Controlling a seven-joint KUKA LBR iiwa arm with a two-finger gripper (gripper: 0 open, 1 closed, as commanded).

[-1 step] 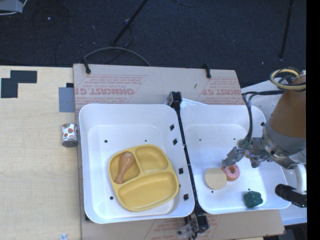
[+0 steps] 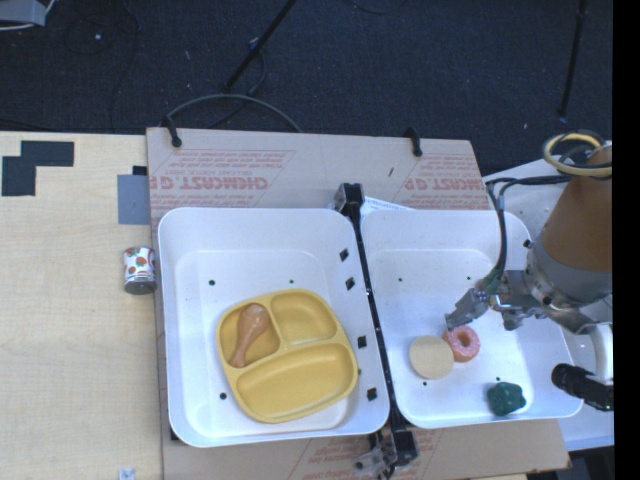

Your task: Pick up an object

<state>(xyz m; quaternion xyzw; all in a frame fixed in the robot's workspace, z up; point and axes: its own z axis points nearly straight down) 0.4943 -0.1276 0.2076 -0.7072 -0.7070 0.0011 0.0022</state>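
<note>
At the far left of the frame a pale wooden counter [image 2: 70,308] carried a small can [image 2: 139,269] lying on its side, just beside the left wall of the left bin [image 2: 190,258]. A grey square [image 2: 131,197] and black shapes [image 2: 37,163] marked the counter's upper left part. Under both bins lay a sheet of brown cardboard [image 2: 300,173] with red print, running across the middle of the frame.

The left bin held a yellow divided plate [image 2: 295,378] in its lower half. A tan toy drumstick [image 2: 249,332] lay in the plate's upper left compartment; the other two compartments showed bare yellow.

To the right of the dark divider [image 2: 362,298] sat the right bin [image 2: 430,243]. In its lower part a round cream disc [image 2: 431,357] lay touching a pink ring-shaped doughnut [image 2: 463,343] at the disc's upper right. Lower right of these, apart from them, a green lump [image 2: 506,398] rested near the bin's bottom edge.

The tool [image 2: 468,310] hung over the right bin, just above and left of the doughnut in the frame, at the end of the arm [image 2: 585,238], which entered from the right edge with its orange band showing. Whether the tool was spread or pressed together could not be told from this slant; nothing was seen between its tips. A black cable [image 2: 497,228] curved down from the arm toward the tool.
</note>
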